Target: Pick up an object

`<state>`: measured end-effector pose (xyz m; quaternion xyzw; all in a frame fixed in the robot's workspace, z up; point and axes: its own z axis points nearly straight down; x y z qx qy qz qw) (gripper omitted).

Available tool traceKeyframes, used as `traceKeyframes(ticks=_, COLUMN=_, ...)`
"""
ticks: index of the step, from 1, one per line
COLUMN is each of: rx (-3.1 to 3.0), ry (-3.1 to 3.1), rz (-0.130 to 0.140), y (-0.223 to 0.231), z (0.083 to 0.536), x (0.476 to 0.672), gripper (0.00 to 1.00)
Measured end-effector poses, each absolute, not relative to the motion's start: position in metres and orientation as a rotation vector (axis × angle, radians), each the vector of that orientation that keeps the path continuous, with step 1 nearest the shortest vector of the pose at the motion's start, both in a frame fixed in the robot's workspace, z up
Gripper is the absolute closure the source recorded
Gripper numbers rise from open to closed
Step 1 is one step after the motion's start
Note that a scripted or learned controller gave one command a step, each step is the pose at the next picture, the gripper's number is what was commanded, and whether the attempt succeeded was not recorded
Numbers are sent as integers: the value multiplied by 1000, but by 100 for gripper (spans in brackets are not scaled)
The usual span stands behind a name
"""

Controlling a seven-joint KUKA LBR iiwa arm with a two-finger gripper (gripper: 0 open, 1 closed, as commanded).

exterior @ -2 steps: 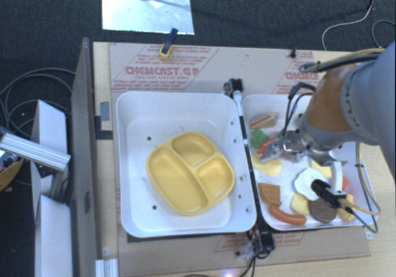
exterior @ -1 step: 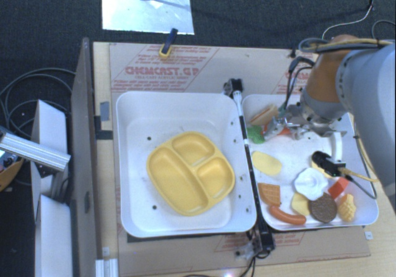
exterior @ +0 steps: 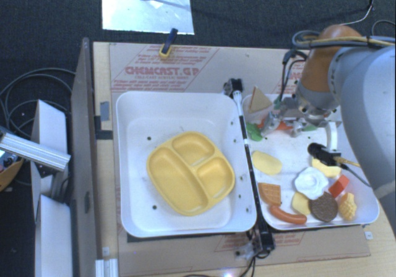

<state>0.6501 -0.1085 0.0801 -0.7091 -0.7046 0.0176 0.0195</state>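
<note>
Toy food (exterior: 309, 189) in right bin (exterior: 371, 208); pincer (exterior: 291, 122) low among it.

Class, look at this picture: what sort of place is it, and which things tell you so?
Probably a robotics lab test bench: a grey arm reaches over two white bins, one holding toy food, the other a yellow divided plate, with loose cables nearby.

My arm (exterior: 346, 78) crowding the right bin's (exterior: 365, 211) far end, toy food (exterior: 312, 192) packed along its near side, left bin (exterior: 133, 146) open around the yellow tray (exterior: 190, 172).
</note>
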Motion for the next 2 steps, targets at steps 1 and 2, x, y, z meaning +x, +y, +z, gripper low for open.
traceKeyframes(ticks=1, rx=-2196, ry=-2176, rz=66, y=-107, z=80, x=656, gripper=0)
traceKeyframes(ticks=2, rx=-2197, ry=-2177, rz=65, y=-106, z=80, x=656, gripper=0)
